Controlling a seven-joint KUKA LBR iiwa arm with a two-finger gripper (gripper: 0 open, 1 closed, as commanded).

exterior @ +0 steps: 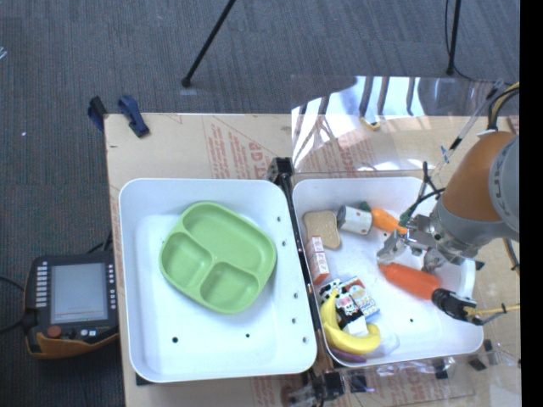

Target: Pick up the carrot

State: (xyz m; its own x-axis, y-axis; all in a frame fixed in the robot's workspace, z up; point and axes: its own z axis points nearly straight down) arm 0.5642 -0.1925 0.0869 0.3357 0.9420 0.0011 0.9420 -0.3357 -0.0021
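Note:
The carrot (388,220), orange with a green top (365,205), lies in the upper middle of the right bin (462,333), partly behind a white cylinder (356,219). My gripper (413,253) hangs low in the right bin, just right of and below the carrot's pointed end. It sits between the carrot and a longer orange-red stick-shaped thing (409,281) that lies directly under it. Nothing shows as lifted.
The right bin also holds a tan slab (322,228), a red packet (318,261), a banana (348,333) and a printed box (349,301). A green divided plate (218,256) lies in the left bin (140,329). A pendant (75,302) sits on the floor at left.

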